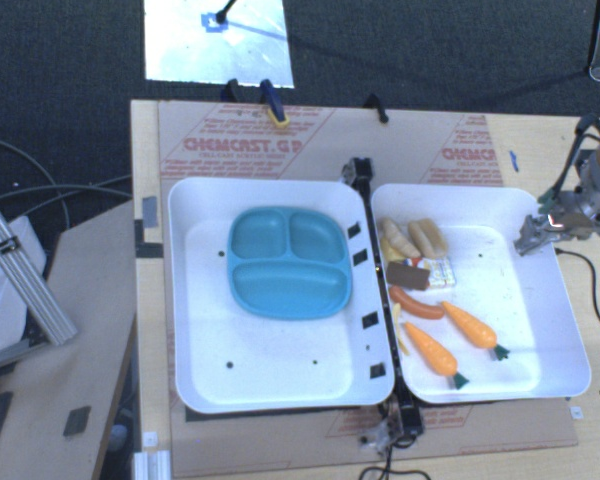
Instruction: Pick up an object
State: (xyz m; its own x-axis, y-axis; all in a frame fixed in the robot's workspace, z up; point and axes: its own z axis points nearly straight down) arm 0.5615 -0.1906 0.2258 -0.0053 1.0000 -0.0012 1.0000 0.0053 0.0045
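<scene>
Take the right shallow white plastic bin [540,298] as your landmark. Your claw [533,236] sits at the end of the grey arm over that bin's right rim, near its upper right corner, low above the wall. You cannot tell from this angle whether it is released or clenched, and nothing shows between its tips.

The things to pick all lie in the left half of that bin, well apart from the claw. Toward the bin's upper left you have two pale tan toy bread rolls [412,236] lying side by side. Just below them is a small clear packet with a printed label [440,272], and a dark brown flat block [407,275] touches its left edge. Below that lies a red-orange toy sausage [420,308]. Lower still, two orange toy carrots with green tips: one [470,325] nearer the bin's middle, the other [432,352] toward its lower left.

Left of your landmark, just beside it, sits the second white bin [195,368], which holds a blue plastic divided plate [288,264]. Both bins rest on a printed cardboard sheet [240,143] on the worktop.
</scene>
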